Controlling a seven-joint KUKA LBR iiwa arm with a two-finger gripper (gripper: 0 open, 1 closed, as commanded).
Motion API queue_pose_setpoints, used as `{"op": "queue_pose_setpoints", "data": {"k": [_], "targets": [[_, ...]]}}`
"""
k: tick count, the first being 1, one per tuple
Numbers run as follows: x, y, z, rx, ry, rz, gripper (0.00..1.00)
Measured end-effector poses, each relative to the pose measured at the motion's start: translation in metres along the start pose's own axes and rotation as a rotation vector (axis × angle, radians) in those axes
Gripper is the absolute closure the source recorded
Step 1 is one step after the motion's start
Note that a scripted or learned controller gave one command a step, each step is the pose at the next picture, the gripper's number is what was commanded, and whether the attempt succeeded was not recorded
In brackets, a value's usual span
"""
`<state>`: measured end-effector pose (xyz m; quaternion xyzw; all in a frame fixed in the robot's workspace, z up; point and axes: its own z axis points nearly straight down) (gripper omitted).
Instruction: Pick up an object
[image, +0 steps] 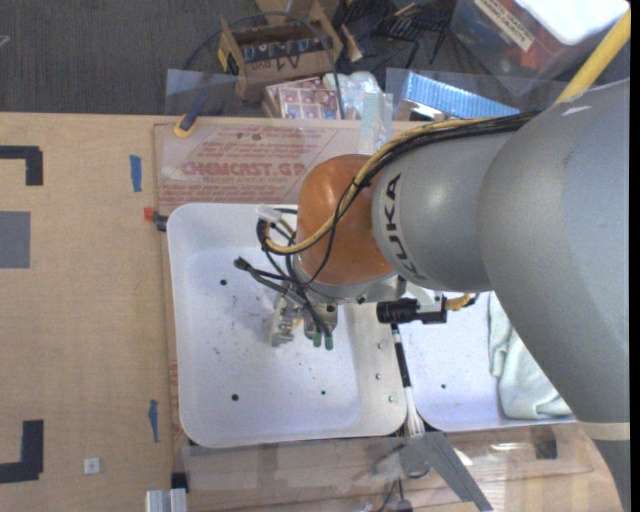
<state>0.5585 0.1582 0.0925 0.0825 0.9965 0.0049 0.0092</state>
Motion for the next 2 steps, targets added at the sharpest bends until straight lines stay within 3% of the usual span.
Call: {"op": "queue_pose_setpoints", "data": {"k": [1, 2], "targets": [[0.005, 0.011, 0.0, 0.006, -0.002, 0.123, 1.0], [-0.097, 0.029, 0.003, 0.007, 0.002, 0.317, 1.0]]}}
